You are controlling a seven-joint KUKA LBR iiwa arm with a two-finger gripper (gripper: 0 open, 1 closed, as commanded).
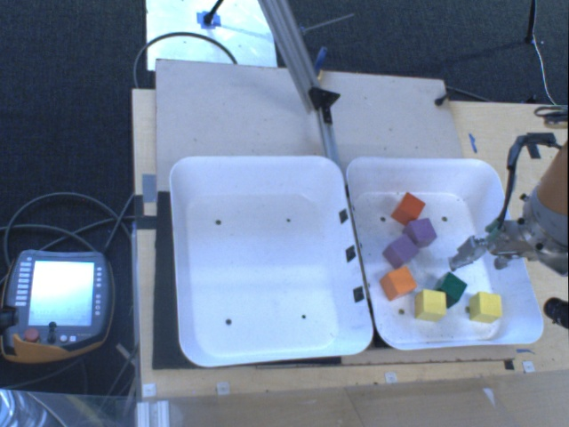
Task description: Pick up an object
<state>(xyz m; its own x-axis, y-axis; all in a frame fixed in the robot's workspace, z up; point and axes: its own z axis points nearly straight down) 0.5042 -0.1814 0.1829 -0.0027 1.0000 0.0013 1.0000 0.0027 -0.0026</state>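
- Nothing is lifted yet: every block I can see lies on the floor of the right bin (484,174), and the left bin (258,172) beside it holds none of them.
- The gripper (466,254) reaches in over the right bin's right rim, its metal tip low over the floor, about halfway down that side.
- Whether its fingers are spread or closed I cannot tell from here; the tip reads as one pale grey wedge, and no block sits in it.
- The arm comes in from the right edge of the bench, the wrist hanging over the bin's right wall with a dark cable looping above it.
- Nearest the tip is the green block (452,287), just below and slightly left of it, near the bin's front edge.
- One yellow block (430,304) touches the green one on its left; the other yellow block (485,306) sits near the front right corner.
- Further in, an orange block (398,282) lies towards the left wall, two purple blocks (401,251) (420,231) sit mid-floor, and a second orange block (408,208) lies towards the back.
- My judgement: the task is at the approach stage; closing on a block and raising it are both left to do, and the green one looks the likeliest target.
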